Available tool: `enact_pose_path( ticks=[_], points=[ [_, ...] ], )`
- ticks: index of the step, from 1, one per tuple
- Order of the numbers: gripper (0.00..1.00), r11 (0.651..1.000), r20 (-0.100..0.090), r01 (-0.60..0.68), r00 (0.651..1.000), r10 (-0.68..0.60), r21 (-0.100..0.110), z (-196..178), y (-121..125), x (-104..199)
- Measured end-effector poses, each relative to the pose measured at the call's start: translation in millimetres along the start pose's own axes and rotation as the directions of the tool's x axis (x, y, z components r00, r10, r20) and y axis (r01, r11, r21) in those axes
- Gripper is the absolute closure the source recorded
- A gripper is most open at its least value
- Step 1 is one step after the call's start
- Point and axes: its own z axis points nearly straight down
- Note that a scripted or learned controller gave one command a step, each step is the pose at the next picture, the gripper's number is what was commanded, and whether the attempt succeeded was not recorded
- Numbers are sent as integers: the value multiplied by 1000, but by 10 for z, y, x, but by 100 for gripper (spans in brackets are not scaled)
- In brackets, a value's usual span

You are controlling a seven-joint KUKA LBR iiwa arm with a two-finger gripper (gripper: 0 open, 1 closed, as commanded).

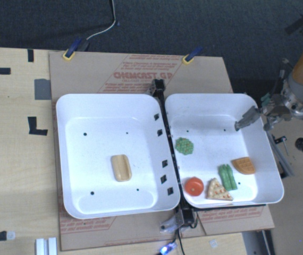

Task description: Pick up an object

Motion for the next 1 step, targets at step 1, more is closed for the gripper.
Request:
enact_pose_path(
  ticks=[1],
  points=[
    [0, 1000, -5, 0, 1000, 0, 11, 992, -454, 259]
  ],
)
